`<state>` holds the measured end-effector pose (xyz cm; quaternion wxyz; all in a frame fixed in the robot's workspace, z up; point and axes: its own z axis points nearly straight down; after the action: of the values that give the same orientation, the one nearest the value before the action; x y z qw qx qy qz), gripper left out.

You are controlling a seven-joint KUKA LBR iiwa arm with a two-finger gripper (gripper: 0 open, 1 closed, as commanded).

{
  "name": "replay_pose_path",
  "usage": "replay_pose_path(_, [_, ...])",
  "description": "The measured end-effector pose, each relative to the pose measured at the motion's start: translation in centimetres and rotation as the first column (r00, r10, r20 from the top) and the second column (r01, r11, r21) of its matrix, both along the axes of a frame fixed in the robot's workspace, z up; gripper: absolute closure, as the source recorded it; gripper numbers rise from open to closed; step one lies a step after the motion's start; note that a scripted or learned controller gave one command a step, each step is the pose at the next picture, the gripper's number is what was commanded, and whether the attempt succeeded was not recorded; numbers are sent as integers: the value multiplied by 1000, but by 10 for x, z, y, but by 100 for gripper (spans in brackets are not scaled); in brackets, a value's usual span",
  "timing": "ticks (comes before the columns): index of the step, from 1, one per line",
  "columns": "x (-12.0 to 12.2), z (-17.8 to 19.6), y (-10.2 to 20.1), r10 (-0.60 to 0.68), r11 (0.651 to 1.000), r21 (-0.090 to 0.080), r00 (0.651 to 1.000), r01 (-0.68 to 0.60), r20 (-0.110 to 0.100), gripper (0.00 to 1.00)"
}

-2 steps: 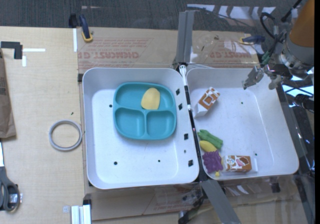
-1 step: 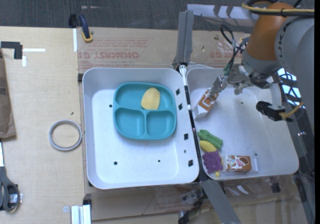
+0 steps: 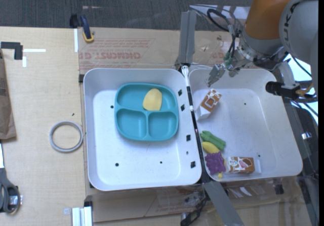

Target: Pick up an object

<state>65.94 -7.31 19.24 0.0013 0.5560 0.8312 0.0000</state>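
My gripper (image 3: pixel 223 72) hangs over the far left part of the right bin (image 3: pixel 276 134), its fingers open with nothing between them. Just below it, near the bin's left wall, lies an orange and white packet (image 3: pixel 210 101). Along the near left side of that bin sit a green toy vegetable (image 3: pixel 213 139), a yellow piece (image 3: pixel 209 147), purple grapes (image 3: pixel 215 162) and a small brown and orange box (image 3: pixel 241 165). In the left bin (image 3: pixel 101 154) a teal divided plate (image 3: pixel 147 114) carries a yellow object (image 3: pixel 152 99) in its far compartment.
On the wooden bench left of the bins lie a ring of tape (image 3: pixel 66 136), scissors (image 3: pixel 7 197) and a brown bag (image 3: pixel 5 103). A blue and yellow clamp (image 3: pixel 87 30) stands at the back. Cardboard lines the bench behind the bins.
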Motion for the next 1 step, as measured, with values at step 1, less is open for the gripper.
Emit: replay_pose_path(1, [-68,-101,-28,410,912,1,912,-410,-2,0])
